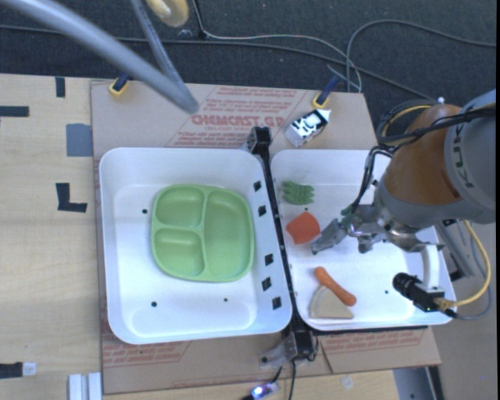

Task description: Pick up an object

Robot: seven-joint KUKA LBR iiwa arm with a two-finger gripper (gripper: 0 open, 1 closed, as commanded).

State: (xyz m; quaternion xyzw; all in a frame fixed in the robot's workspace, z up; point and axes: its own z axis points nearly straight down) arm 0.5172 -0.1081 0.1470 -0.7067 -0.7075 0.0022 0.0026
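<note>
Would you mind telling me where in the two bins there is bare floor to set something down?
Left bin: a bare strip along the near wall below the green tray, and a narrower one left of it. Right bin: bare at the far right corner. Its middle is crowded: green toy, red piece, carrot, tan wedge and the gripper.

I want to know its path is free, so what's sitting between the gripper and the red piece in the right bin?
Nothing: in the camera view, bare white bin floor separates the gripper from the red piece just to its left.
</note>
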